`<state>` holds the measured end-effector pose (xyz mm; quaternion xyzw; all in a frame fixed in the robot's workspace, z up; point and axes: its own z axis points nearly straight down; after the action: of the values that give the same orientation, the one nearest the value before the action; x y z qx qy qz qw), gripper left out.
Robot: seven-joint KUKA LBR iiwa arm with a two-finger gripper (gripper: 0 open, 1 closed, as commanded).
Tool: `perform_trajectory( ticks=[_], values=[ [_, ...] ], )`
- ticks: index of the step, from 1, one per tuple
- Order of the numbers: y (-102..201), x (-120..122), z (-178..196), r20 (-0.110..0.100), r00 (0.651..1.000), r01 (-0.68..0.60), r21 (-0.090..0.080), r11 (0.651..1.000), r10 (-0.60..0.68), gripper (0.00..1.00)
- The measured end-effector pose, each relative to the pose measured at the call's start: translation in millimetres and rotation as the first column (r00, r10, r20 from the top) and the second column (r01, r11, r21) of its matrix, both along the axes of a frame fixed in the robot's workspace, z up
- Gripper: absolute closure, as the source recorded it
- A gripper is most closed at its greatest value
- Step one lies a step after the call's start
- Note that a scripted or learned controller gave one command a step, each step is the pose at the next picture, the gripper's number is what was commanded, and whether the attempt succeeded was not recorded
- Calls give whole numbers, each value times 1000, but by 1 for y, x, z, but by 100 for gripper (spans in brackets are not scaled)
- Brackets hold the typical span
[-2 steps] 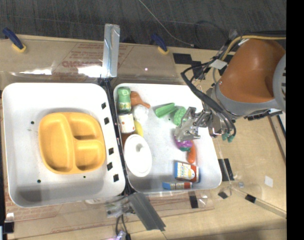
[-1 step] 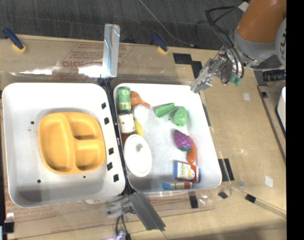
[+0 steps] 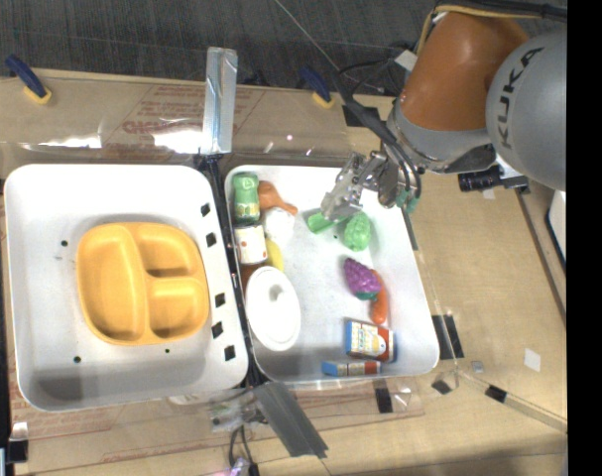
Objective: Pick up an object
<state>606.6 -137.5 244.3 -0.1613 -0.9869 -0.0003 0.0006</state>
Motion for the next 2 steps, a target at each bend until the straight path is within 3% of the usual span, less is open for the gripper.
perform_trajectory(
  ticks=[1,2],
  values=[
    [-25,31,24,7,990,143,-2,990,-143,100],
    [-73,36,74,6,972,233,-3,972,-233,100]
  ],
)
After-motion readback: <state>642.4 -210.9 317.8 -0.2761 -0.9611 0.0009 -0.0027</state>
